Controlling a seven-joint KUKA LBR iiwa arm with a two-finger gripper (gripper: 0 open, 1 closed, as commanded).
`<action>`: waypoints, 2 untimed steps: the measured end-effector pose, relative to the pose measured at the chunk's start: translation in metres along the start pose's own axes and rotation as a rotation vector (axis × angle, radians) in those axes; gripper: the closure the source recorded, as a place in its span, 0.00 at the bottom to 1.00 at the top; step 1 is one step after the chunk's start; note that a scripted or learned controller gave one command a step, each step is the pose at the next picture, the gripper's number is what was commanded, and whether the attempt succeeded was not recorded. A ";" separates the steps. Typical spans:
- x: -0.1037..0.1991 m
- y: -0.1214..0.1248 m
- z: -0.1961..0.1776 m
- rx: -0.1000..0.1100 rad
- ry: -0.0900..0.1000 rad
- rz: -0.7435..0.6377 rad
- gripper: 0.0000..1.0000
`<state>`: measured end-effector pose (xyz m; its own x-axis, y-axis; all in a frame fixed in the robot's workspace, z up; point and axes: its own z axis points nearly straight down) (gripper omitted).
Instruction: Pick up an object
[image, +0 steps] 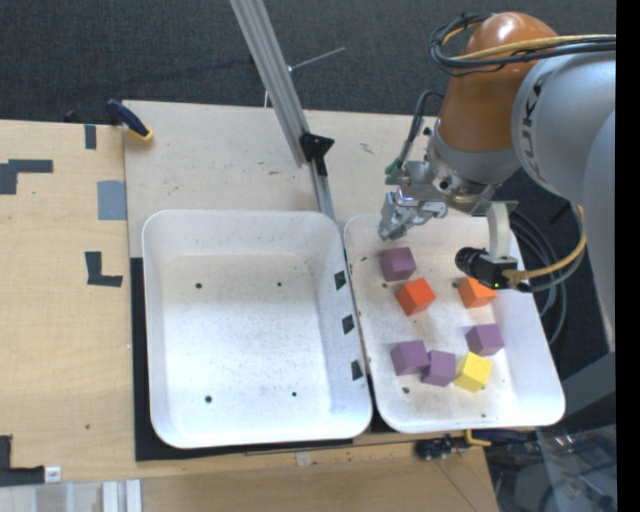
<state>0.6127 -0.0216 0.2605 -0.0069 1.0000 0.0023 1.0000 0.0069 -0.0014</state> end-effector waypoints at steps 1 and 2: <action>0.047 -0.016 -0.002 0.001 -0.001 0.001 1.00; 0.097 -0.033 0.020 0.003 -0.002 0.001 1.00</action>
